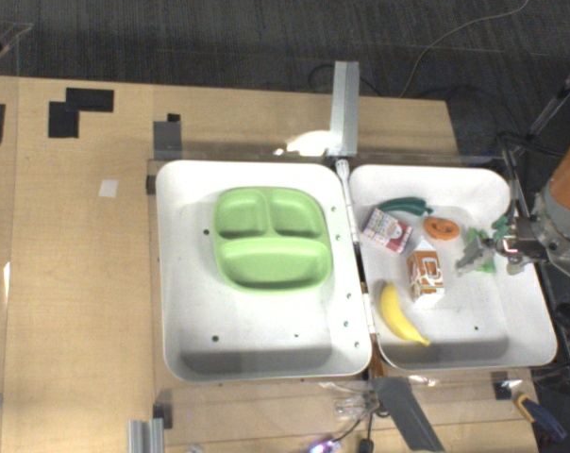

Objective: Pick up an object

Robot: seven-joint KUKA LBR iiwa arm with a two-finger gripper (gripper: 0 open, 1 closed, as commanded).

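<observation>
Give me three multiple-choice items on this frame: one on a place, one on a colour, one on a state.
1. Where does the divided plate lie?
A. left bin
B. right bin
C. on the bench outside the bins

2. What colour is the divided plate?
A. blue
B. green
C. red

3. How does the banana lie?
A. on the right bin's floor
B. on the plate
C. on top of the small carton

Key: 1 A, the divided plate sits in the left bin. 2 B, it is light green. 3 A, the banana rests on the floor of the right bin, beside the small carton, away from the gripper.
</observation>
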